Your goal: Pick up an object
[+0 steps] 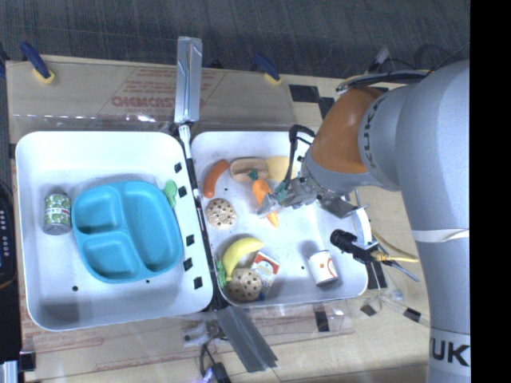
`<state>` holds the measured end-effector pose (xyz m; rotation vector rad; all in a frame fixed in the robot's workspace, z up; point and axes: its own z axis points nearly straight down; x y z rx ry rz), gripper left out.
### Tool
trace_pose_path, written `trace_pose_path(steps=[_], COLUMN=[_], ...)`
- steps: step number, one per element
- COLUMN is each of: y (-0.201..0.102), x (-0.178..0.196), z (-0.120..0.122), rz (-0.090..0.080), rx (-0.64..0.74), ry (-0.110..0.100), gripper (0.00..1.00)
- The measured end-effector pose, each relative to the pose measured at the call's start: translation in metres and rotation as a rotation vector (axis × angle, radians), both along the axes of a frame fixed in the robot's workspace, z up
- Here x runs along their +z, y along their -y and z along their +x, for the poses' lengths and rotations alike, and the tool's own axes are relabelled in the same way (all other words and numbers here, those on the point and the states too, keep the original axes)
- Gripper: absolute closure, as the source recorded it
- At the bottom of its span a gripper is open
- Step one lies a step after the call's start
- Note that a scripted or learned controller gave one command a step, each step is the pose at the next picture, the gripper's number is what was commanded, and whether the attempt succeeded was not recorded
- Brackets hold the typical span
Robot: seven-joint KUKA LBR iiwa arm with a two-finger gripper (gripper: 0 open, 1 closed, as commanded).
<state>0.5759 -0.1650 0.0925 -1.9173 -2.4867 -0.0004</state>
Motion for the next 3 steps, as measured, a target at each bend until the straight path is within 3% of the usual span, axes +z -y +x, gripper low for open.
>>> trace_pose_path(steps=[1,2,3], y=[-0.071,-0.117,-0.135], x=[0.156,0.098,0.123], z=[0.041,0.073,0.062], rz=[0.0,0.0,0.0], rx=[-0.111,0.097,0.201], ry=[0.01,-0.004,-0.001], gripper=[1.0,1.0,1.0])
